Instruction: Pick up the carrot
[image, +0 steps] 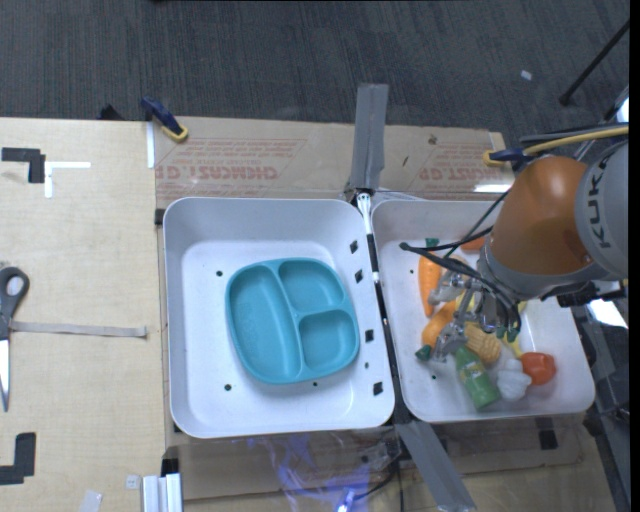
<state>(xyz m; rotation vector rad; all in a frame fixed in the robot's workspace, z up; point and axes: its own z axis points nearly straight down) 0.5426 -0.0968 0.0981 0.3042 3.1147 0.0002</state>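
Dark carpet runs behind a cardboard-topped bench, and two white bins sit side by side on it. I'll use the right bin as my landmark for everything. Just left of it, touching along the shared edge, is the left bin with a teal divided plate in it.

Inside the right bin, the carrot lies against the left wall, orange, pointing roughly up-down. Right beside it there's a heap: another orange piece, a corn cob, a green bottle-ish thing, something white and a red-orange thing.

The gripper hangs over the middle of that bin, low in the clutter, with the arm covering the bin's right side. Honestly can't tell whether the claw is released or clenched, too much metal and wire in the way.

What could go wrong, I reckon: everything's packed so tight it might grab the corn or the other orange piece instead, or jam a finger against the bin wall since the carrot hugs it.

Readable writing: "KUKA" on the arm, and mirrored print on the cardboard behind the bins that I can't make out.
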